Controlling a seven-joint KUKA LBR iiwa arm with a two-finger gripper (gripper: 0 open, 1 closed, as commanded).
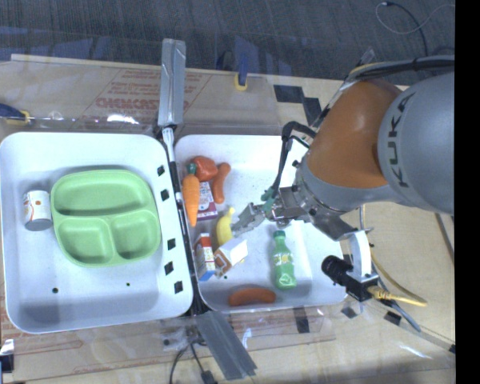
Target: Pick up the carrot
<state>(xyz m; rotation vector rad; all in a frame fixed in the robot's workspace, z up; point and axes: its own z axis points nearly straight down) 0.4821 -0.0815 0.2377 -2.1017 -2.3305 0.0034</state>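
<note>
Cardboard-covered bench (pixel 80 86), two white bins side by side, left bin (pixel 16 294), right bin (pixel 256 146)

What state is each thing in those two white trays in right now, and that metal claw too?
Orange toy carrot: lying flat by the right bin's left wall, not gripped.
Green plastic bottle: lying on its side.
Brown sausage-shaped toy: lying flat near the front wall.
Yellow banana-like toy: lying flat.
Green three-compartment plate: right way up in the left bin.
Small white can: on its side.
Pincer: over the right bin, holding nothing.
</note>
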